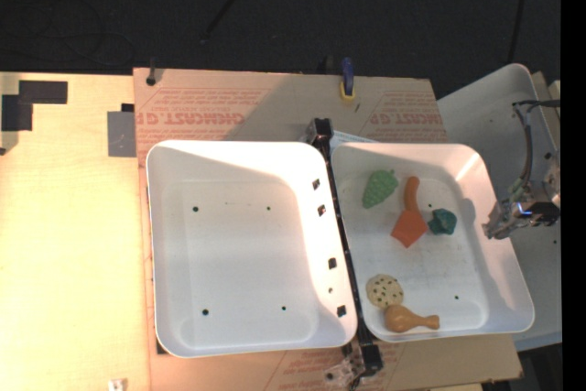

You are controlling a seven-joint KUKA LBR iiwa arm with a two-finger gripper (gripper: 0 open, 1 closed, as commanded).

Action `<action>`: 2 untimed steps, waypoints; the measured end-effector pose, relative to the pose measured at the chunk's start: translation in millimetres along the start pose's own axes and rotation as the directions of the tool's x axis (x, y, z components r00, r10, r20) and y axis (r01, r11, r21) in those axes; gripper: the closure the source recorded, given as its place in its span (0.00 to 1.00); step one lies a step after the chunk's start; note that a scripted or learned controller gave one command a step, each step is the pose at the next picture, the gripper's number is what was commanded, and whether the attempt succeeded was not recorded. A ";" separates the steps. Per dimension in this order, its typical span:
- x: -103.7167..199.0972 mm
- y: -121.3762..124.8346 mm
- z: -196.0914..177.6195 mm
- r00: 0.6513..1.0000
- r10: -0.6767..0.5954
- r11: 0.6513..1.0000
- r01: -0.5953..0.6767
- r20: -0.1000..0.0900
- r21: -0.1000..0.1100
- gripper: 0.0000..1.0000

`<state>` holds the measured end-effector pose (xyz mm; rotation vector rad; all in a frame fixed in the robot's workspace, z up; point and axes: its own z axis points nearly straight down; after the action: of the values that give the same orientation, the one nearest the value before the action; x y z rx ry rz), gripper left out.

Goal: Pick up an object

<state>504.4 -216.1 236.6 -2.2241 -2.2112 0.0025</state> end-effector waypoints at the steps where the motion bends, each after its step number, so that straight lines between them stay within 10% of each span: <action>1: -1.2 -0.2 -9.4 1.000 0.002 1.000 -0.002 -0.001 0.001 1.00; 2: -2.2 -0.3 -18.7 1.000 0.003 1.000 -0.003 -0.001 0.002 1.00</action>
<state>504.1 -218.4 255.3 -2.2255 -2.2067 0.0030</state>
